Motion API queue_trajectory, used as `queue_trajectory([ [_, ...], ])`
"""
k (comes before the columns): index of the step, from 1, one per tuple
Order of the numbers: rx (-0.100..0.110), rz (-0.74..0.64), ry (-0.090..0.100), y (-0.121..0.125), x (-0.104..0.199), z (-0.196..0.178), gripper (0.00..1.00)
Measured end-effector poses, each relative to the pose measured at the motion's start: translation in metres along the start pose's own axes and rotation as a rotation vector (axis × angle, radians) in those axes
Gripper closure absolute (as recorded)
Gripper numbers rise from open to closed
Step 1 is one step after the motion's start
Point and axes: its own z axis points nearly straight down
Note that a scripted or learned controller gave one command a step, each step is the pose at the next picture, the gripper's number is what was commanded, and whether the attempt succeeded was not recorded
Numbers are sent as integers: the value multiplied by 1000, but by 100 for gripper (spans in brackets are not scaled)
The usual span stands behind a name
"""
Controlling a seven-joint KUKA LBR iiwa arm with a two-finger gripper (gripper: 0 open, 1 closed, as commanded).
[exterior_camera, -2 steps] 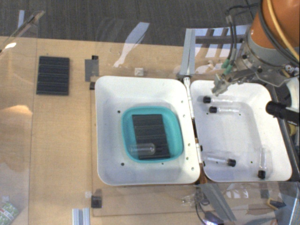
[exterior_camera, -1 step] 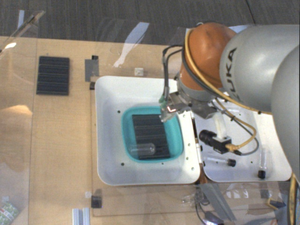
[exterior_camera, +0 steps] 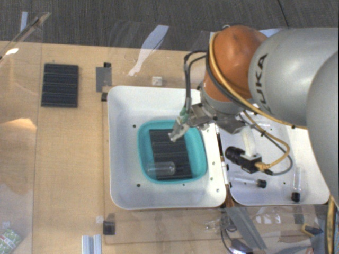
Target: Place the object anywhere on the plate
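The plate point(exterior_camera: 145, 142) is teal, holding a black ribbed pad point(exterior_camera: 168, 151) and a clear glassy object point(exterior_camera: 161, 168). Both bins point(exterior_camera: 124, 142) are white on a tan wooden counter point(exterior_camera: 63, 157). The arm point(exterior_camera: 296, 73) is grey with an orange band point(exterior_camera: 233, 52)

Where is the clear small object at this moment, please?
In the camera view, the clear small object lies on the dark ribbed pad inside the teal plate, near the plate's lower left corner, in the left white bin.

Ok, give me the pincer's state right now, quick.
Pincer: over the teal plate in the left bin; open or shut cannot be told from this view.
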Motion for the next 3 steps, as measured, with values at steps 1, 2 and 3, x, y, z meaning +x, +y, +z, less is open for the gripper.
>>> queue_trajectory([
  [1,-5,-3,0,2,0,-11,100],
  [2,0,-160,0,18,15,41,100],
  [3,0,-160,0,18,15,41,0],
])
